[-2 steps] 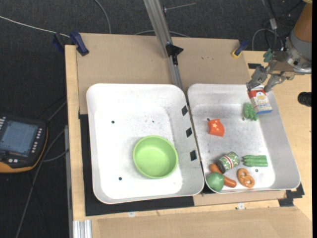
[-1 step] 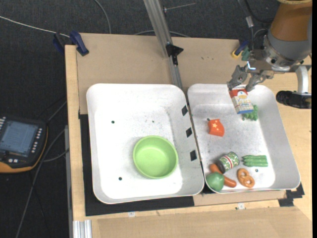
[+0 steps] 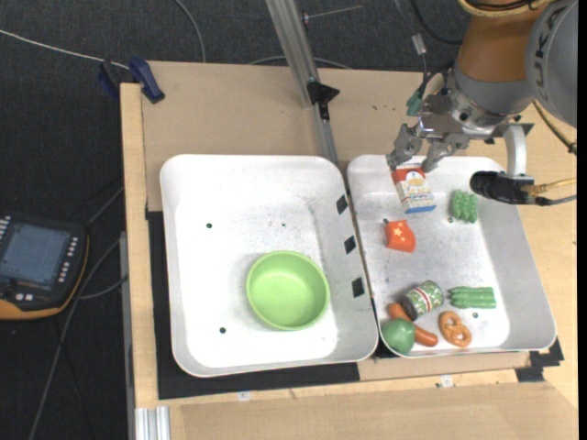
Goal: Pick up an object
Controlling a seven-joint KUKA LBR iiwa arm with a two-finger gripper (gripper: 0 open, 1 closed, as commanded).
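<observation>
a handheld control unit (image 3: 35,264) with a dim screen lies off the bench at the far left, partly cut by the frame edge. next comes the left bin (image 3: 197,200), a shallow white tray with one green bowl (image 3: 287,289) sitting upright toward its near right corner, probably left there as clutter, since the arm is working elsewhere. a slanted metal post (image 3: 293,35) rises behind the bins and runs out of the top of the frame.

the right bin (image 3: 537,291) holds the pickable items. a small red and white carton (image 3: 414,190) lies at its far end, with a red toy piece (image 3: 400,236) just below it and a green bumpy piece (image 3: 463,206) to the right. along the near edge a small can (image 3: 423,298), a green ridged piece (image 3: 471,296), a pretzel (image 3: 455,328) and a green and orange vegetable cluster (image 3: 406,335) sit packed together, some touching, so hard to separate.

the gripper (image 3: 418,152) hangs just above the carton, its two fingers spread apart with nothing between them, seemingly lined up to close on it. whether the fingertips touch the carton is unclear. the arm's upper part is cut off at the top right.
</observation>
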